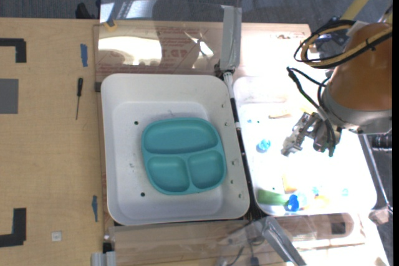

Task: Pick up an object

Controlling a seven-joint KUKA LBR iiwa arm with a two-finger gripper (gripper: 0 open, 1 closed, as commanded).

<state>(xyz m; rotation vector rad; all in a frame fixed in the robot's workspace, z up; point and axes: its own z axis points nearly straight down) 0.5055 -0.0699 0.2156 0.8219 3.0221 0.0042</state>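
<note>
My gripper (298, 140) hangs over the middle of the right bin (249, 110), its fingers pointing down and to the left. Nothing shows between them. A small blue object (263, 146) lies on the bin floor a short way left of the fingertips. At the bin's near edge sit a green piece (269, 197), a blue piece (292, 202), and a small yellow-orange piece (288, 184). A pale tan object (280, 114) lies toward the back of the bin. Strong glare washes out much of this bin.
The left bin (118, 134) holds a teal divided plate (183, 154) with three compartments. A clear plastic wall (229, 40) stands behind and between the bins. Cables (312, 50) loop off the arm at the upper right. Small bright bits (318, 196) lie at the right bin's near right.
</note>
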